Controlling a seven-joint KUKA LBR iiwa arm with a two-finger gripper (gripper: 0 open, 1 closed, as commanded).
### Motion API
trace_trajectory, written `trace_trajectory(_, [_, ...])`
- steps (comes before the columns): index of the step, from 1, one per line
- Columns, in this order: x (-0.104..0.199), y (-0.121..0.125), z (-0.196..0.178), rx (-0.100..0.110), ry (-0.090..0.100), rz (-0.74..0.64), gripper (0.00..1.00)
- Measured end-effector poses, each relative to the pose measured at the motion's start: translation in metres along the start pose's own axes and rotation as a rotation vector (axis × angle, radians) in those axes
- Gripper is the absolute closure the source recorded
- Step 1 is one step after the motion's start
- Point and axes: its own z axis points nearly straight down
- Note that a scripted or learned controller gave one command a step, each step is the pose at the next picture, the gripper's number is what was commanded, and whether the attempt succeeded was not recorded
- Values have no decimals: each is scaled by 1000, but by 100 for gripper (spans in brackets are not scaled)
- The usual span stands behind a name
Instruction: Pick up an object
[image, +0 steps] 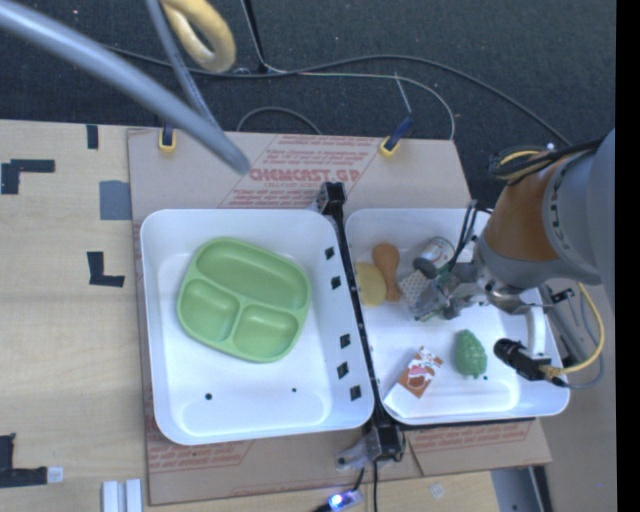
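My gripper (428, 296) reaches into the right bin (530, 405) from the right and sits low over its middle. Just left of it lie an orange-brown piece (386, 259) and a pale yellow piece (371, 285), close to the divider. A green lumpy object (470, 353) lies below and right of the gripper. A small red and white packet (421, 372) lies near the bin's front. A shiny grey object (434, 253) sits right by the gripper's top.
The left bin (170, 400) holds a green divided plate (243, 298). A black divider (345, 300) separates the bins. The grey arm with its orange band (520, 225) occupies the right side. A grey pole (120, 70) crosses the upper left.
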Motion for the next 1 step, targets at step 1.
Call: trace_trajectory(1, [7, -6, -46, 1, 4, 0, 100])
